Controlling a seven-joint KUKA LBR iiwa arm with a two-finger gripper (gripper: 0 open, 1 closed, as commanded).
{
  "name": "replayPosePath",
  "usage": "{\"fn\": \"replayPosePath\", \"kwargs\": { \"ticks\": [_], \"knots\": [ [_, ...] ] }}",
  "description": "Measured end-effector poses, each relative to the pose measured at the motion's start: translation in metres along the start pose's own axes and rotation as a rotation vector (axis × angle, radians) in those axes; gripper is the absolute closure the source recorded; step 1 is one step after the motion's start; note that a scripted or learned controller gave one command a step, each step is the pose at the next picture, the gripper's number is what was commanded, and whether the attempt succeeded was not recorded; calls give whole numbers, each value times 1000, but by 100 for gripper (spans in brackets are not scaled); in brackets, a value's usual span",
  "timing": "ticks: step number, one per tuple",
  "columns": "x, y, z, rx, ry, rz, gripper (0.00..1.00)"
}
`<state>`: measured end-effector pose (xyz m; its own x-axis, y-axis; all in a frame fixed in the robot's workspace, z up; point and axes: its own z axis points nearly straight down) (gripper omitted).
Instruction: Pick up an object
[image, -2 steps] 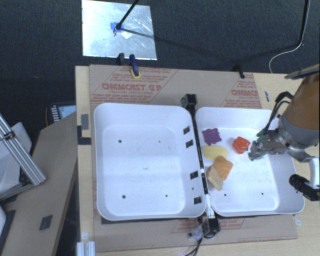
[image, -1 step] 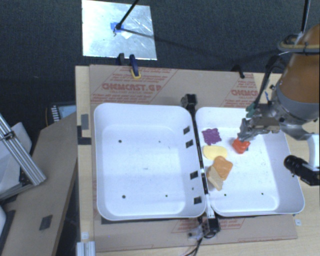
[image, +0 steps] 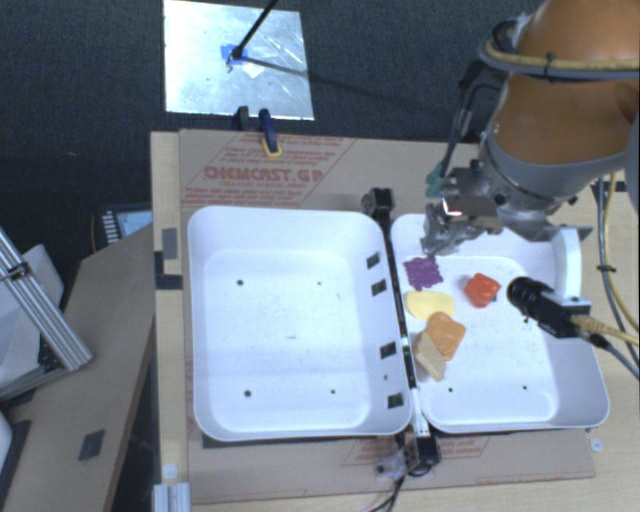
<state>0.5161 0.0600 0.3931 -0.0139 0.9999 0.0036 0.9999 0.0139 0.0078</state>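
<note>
The arm (image: 570, 90) comes in from the right and hangs over the far end of the right bin (image: 580, 395), with its gripper (image: 440, 238) low above the bin floor. Whether the gripper is open or closed I cannot tell from here (the wrist hides most of it). Just below the gripper tip lies a purple piece (image: 423, 270), very close to it. Near that sit a yellow piece (image: 430, 303), an orange-red piece (image: 481, 289), an orange block (image: 446, 333) and a tan block (image: 430, 356), the last two touching, all by the divider. The left bin (image: 290, 320) sits alongside.
</note>
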Motion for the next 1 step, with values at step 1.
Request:
{"fn": "replayPosePath", "kwargs": {
  "ticks": [1],
  "knots": [
    [58, -29, -55, 0, 1, 2, 100]
  ]
}}
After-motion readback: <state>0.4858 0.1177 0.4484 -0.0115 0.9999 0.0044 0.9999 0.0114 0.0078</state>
